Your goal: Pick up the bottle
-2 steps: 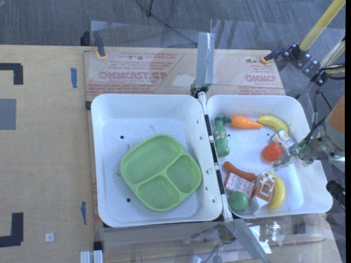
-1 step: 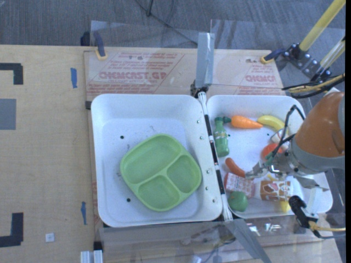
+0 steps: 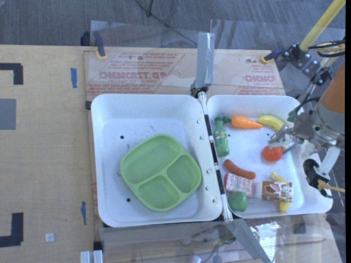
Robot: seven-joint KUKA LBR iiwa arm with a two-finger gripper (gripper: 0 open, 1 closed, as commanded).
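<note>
While the small green plastic bottle (image 3: 221,138) lies along the left wall of the right-hand white bin (image 3: 312,204), just beside the divider between the two bins, the grey two-finger gripper (image 3: 281,141) sits on the far side of that bin, low over the round red-orange tomato-like toy (image 3: 272,153). The step in hand therefore looks like the approach, not the grasp: the bottle is untouched and well apart from the tool, with the orange toy carrot (image 3: 245,123) and the yellow toy banana (image 3: 272,121) lying between and above them. Whether the jaws stand apart or together cannot be told, since the metal parts at the tip blur into one pale shape; nothing is visibly held between them, though the tip appears to be touching or just over the red toy.

The next move, by this reading, calls for a lift clear of the red toy, a shift across the bin toward the divider, and a turn of the wrist so the jaws straddle the bottle's narrow body across its width. The bin wall close by leaves little room on that side. The red toy sausage (image 3: 239,169) lies just below the bottle.
</note>
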